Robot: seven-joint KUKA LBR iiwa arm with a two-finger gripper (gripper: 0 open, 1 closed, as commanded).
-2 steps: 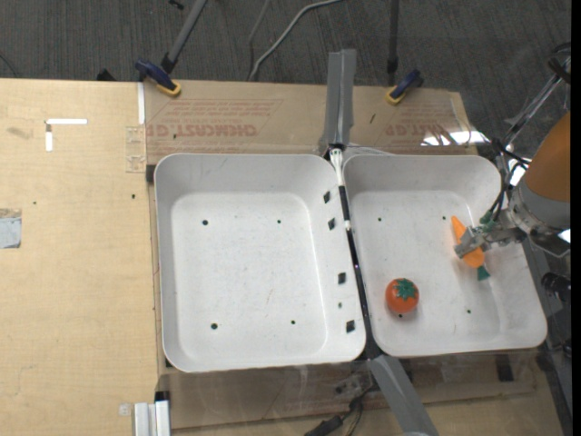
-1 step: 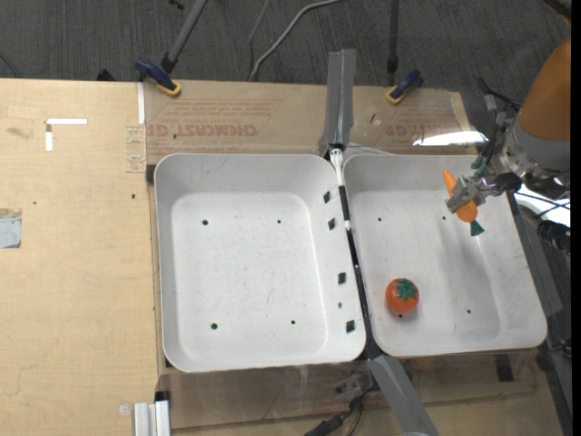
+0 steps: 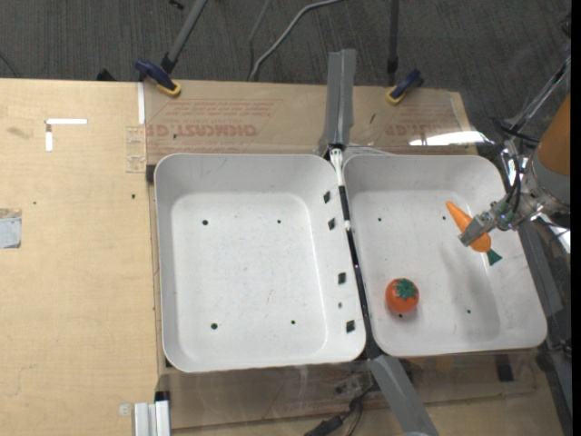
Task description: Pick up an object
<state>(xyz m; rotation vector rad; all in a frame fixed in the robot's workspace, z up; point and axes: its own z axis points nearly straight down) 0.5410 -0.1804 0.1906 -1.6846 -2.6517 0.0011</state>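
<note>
An orange toy carrot (image 3: 459,216) with a green top lies slanted in the right part of the right bin (image 3: 436,339). My gripper (image 3: 478,232) reaches in from the right and sits across the carrot's middle, shut on it with the orange body between its fingers. The carrot's tip points up-left, and its green end pokes out below the gripper. A red tomato toy (image 3: 402,296) with a green stalk rests on the floor of the same bin, nearer the front and left of the gripper.
The left bin (image 3: 172,271) stands beside the right one, with a grey divider bar (image 3: 340,107) running between them at the back. Cardboard lies behind the bins, held by clamps (image 3: 162,78). Wooden bench top spreads to the left.
</note>
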